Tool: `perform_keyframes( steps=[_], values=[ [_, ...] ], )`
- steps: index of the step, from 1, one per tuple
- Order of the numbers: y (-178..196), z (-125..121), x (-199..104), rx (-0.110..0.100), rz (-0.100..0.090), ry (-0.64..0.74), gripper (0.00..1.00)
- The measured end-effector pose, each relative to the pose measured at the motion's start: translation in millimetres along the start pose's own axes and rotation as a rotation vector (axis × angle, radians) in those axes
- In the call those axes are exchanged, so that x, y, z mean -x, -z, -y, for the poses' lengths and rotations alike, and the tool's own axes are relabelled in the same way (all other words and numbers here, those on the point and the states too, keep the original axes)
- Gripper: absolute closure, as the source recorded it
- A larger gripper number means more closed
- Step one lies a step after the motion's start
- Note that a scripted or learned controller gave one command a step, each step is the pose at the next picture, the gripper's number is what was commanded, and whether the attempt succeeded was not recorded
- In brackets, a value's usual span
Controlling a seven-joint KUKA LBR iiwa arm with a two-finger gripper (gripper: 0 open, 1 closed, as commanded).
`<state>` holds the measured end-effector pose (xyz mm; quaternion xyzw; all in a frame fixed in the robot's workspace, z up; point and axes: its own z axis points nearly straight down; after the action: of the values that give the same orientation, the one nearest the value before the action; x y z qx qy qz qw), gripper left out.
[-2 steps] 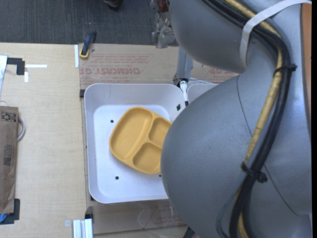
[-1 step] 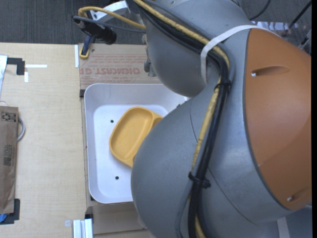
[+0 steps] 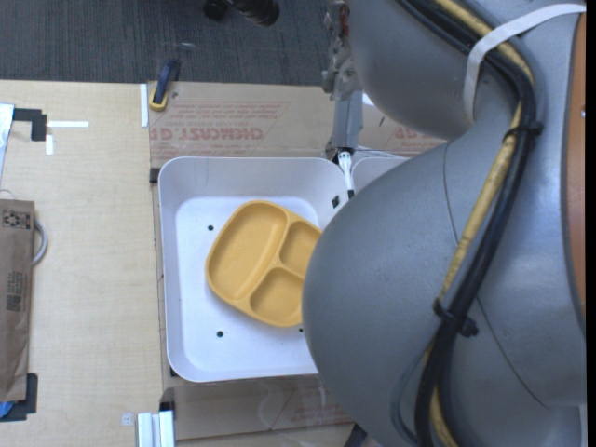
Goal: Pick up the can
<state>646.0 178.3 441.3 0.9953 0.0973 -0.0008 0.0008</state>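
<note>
— What's in the left bin [image 3: 177,277]?

— A yellow divided plate [image 3: 261,264], lying flat near the middle; the grey arm [image 3: 447,250] bulks over the right side and covers most of the other bin [image 3: 377,168].

— And the can?

— I can't make it out from here; nor can I tell how the gripper's jaws stand.

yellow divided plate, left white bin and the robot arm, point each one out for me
yellow divided plate [image 3: 264,264], camera view, on its middle ridge.
left white bin [image 3: 191,277], camera view, on its bare floor left of the plate.
robot arm [image 3: 410,277], camera view, on its grey body.
</note>
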Motion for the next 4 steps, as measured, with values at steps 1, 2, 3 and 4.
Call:
perform_keyframes(
  steps=[1,2,3,4],
  values=[
    [-2.0,-82.1,26.2,0.000,0.004,0.004,1.00],
    [-1.2,-131.3,41.9,-0.001,0.005,0.277,1.00],
    [-0.5,-7.4,50.8,0.000,0.001,0.003,1.00],
    [-0.7,50.4,68.6,0.001,0.004,0.532,1.00]
  ],
)
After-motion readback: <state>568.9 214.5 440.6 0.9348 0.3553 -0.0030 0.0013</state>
